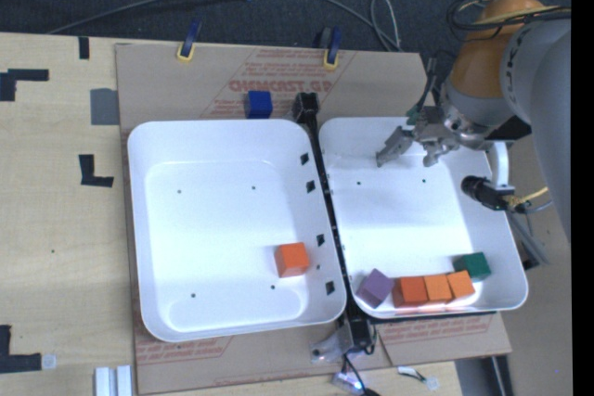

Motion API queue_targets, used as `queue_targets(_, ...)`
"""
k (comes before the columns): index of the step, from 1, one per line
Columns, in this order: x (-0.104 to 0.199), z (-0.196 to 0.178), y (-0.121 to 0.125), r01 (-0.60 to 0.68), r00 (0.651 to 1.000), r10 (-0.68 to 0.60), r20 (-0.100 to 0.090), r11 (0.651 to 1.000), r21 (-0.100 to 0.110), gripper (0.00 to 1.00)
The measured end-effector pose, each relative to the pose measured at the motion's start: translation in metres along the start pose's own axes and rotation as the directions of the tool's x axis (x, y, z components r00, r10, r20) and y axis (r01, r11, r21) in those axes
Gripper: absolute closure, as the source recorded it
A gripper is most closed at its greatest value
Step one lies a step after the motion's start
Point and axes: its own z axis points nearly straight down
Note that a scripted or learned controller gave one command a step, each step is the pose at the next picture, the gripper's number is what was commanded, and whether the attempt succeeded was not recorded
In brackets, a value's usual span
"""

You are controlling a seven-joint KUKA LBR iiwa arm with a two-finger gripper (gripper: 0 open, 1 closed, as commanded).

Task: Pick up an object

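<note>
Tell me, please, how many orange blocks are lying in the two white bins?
3. One orange cube sits alone in the left white bin; two orange blocks lie side by side along the near wall of the right white bin. None looks hidden.

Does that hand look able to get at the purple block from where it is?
Probably yes: the hand hangs above the same bin, and the purple block is uncovered, though close to the front wall.
</note>
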Motion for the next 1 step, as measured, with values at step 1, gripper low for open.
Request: queue_targets(1,0.0006,0.0532,-0.0010,0.000,1.000,0.000,0.000,1.000,0.000,0.00)
